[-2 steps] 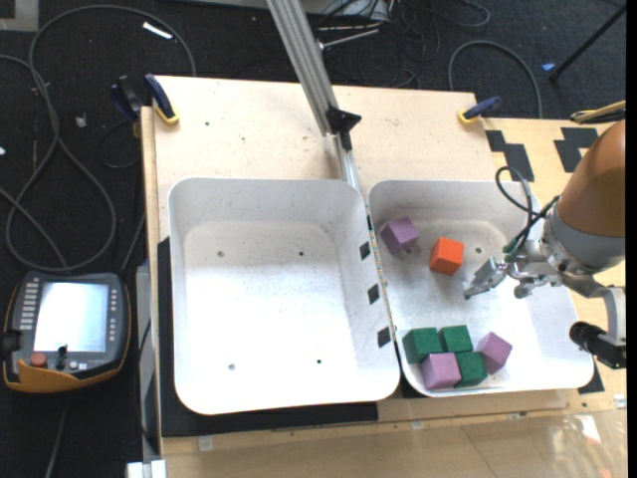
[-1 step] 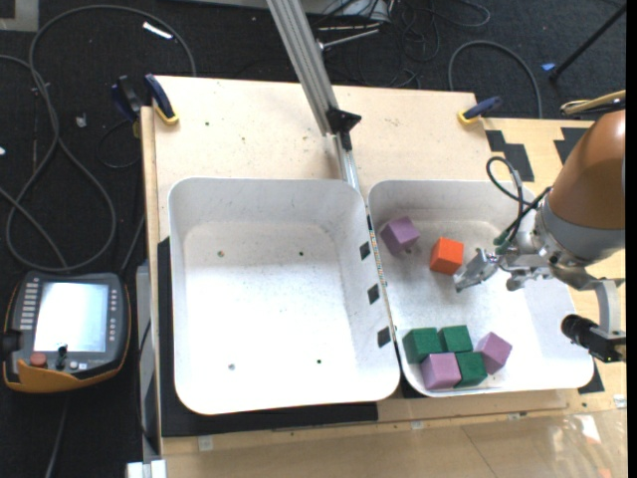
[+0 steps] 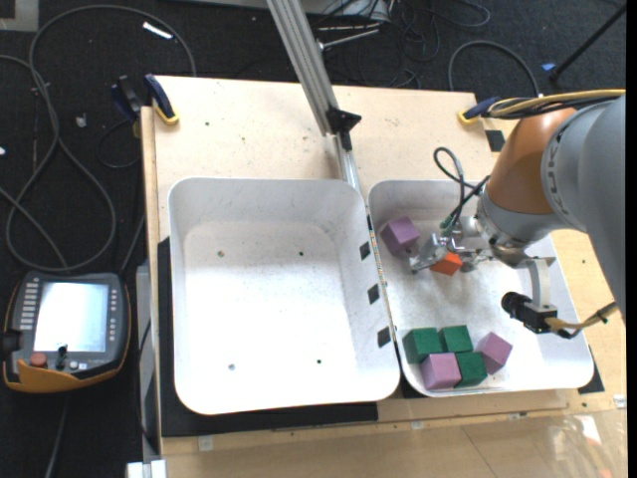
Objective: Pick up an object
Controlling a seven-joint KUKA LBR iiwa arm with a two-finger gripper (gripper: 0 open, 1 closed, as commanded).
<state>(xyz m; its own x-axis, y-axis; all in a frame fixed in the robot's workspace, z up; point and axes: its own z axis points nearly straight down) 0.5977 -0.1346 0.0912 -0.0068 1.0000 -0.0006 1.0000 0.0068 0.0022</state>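
Note:
My gripper (image 3: 445, 257) hangs low in the right bin (image 3: 557, 297), near its upper middle, with the arm reaching in from the right. A small orange block (image 3: 449, 264) sits between its fingers, and the gripper is shut on it. Just to the left lies a purple block (image 3: 401, 235), close to the gripper but apart from it. Along the bin's front sits a cluster of three green blocks (image 3: 457, 340) and two purple blocks (image 3: 440, 369).
The left bin (image 3: 189, 267) is beside the right one, with a shared wall between them. A metal pole (image 3: 304, 53) slants down to the bins' back edge. A black cable part (image 3: 528, 310) hangs from the arm over the right bin.

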